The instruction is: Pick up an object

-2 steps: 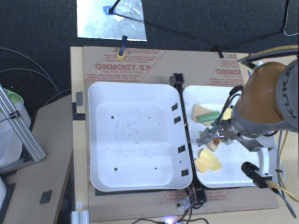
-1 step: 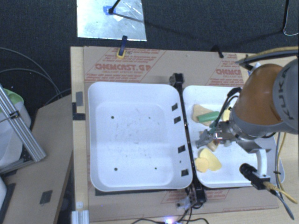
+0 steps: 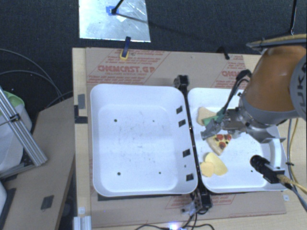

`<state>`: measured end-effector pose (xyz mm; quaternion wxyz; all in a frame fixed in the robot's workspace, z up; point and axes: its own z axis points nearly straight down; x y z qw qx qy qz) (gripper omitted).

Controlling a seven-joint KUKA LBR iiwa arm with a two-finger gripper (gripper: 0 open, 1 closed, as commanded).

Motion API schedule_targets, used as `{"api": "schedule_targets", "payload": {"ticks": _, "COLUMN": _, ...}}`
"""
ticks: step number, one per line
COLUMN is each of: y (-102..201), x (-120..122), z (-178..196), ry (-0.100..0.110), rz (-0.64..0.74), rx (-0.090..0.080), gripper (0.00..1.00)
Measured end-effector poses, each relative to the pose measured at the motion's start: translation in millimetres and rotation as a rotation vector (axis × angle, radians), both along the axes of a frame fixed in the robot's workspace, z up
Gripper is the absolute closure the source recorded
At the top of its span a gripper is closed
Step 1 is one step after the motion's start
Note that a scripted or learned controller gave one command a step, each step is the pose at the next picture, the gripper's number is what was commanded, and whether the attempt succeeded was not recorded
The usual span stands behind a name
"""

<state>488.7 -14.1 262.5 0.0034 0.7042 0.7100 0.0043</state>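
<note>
Grey metal gripper (image 3: 209, 128) hangs low in the right white bin (image 3: 268, 185), beside the toy pizza slice (image 3: 221, 142); I cannot tell its state. Centre over the slice before closing.

Smooth glossy white plastic bins (image 3: 139, 143) rest on matt brown printed cardboard (image 3: 144, 67) near a shiny metal sheet (image 3: 115, 13).
</note>
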Motion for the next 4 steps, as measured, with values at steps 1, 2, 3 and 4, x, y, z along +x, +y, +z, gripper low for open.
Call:
{"api": "schedule_targets", "payload": {"ticks": 1, "y": -19.0, "x": -3.1, "z": -82.4, "ry": 0.016, "rz": -0.009, "rx": -0.001, "gripper": 0.00}}
{"api": "schedule_targets", "payload": {"ticks": 2, "y": -2.2, "x": 0.7, "z": 41.1, "ry": -0.005, "rz": -0.001, "rx": 0.000, "gripper": 0.00}}
{"api": "schedule_targets", "payload": {"ticks": 3, "y": -33.2, "x": -4.6, "z": -84.8, "ry": 0.021, "rz": -0.011, "rx": -0.002, "gripper": 0.00}}
{"api": "schedule_targets", "payload": {"ticks": 4, "y": -10.3, "x": 0.4, "z": 32.4, "ry": -0.004, "rz": 0.000, "rx": 0.000, "gripper": 0.00}}
